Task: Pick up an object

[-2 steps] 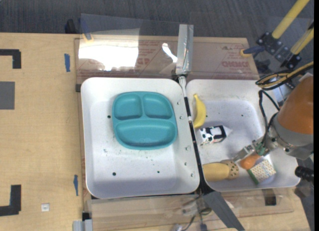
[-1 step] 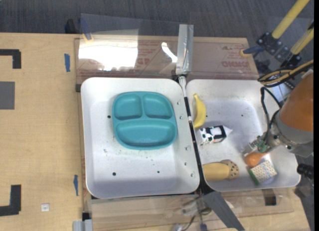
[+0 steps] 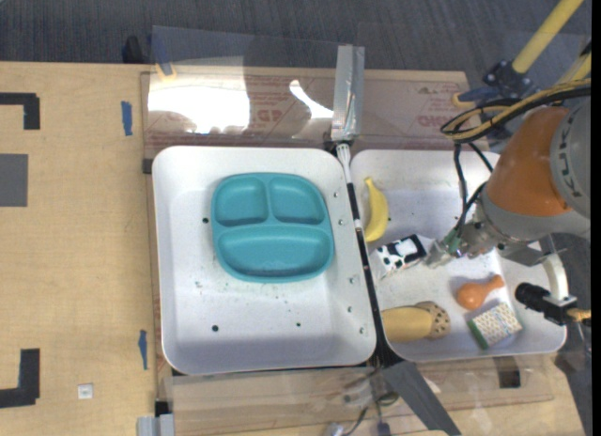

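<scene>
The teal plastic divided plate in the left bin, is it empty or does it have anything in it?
Empty. The teal plastic divided plate lies flat in the left white bin, and all three of its compartments show bare teal surface.

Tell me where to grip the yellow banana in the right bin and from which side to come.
Grip the yellow banana across its middle, coming straight down from above. It lies flat and curved, close along the left wall of the right white bin, so a sideways approach looks blocked there. Set the fingers across its narrow width; the black-and-white object below sits near.
</scene>
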Action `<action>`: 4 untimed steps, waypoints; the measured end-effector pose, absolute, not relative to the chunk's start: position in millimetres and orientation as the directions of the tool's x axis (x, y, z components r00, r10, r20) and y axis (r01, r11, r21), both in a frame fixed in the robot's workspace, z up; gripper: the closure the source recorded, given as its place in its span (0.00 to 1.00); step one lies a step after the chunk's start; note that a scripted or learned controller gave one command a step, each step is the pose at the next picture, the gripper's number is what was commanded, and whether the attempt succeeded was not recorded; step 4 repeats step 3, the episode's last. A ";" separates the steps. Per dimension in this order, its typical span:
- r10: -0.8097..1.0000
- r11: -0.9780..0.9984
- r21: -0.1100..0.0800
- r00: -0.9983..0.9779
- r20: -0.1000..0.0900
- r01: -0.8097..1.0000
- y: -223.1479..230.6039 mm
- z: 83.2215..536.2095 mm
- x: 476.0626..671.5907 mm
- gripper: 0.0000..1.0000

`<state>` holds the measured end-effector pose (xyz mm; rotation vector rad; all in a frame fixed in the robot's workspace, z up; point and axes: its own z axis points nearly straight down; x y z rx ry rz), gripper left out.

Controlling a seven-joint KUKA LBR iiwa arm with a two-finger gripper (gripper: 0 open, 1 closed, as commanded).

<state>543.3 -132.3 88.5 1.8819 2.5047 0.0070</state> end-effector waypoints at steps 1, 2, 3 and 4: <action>0.960 0.278 0.007 -0.278 -0.004 0.960 -132.4 87.7 542.5 0.00; 0.884 0.468 0.000 -0.468 -0.001 0.884 -198.0 111.9 479.2 0.00; 0.924 0.383 0.005 -0.383 -0.004 0.924 -159.8 87.3 506.9 0.00; 0.924 0.383 0.005 -0.383 -0.004 0.924 -159.8 87.3 506.9 0.00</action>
